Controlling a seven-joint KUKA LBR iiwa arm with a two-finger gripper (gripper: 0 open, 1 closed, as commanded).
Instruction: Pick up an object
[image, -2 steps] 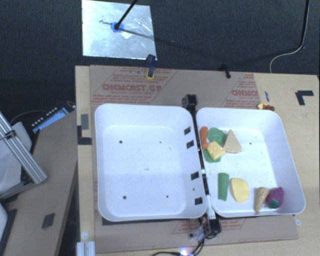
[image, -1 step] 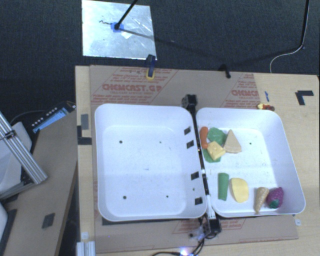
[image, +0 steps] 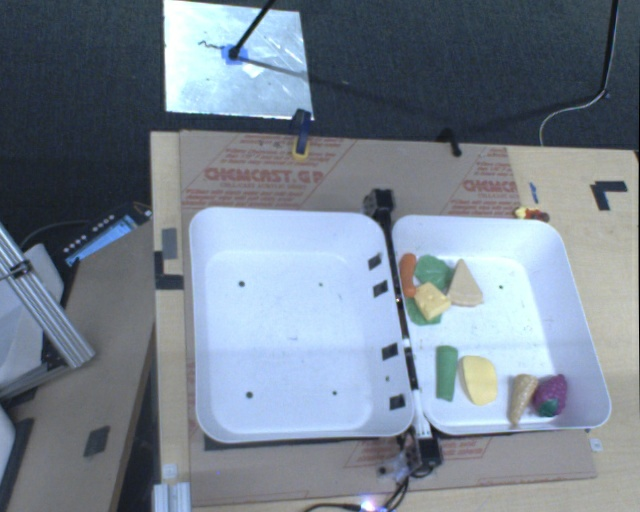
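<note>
Faintly, repeated red lettering on brown board (image: 270, 172), unreadable, toy foods in right bin (image: 575, 290).

Bench (image: 600, 190): pale wood top, with a brown printed cardboard sheet (image: 270, 175) laid across it. Floor (image: 80, 90): dark carpet, at 9 to 12 o'clock of the bench. Shiny silver sheet (image: 235, 60) on the floor at 11 o'clock. White cable (image: 585, 100) trails over the carpet at 1 o'clock. Aluminium frame rail (image: 40, 305) at 9 o'clock, beside a lower wooden surface (image: 100, 330). Lighting even, soft shadows
</note>
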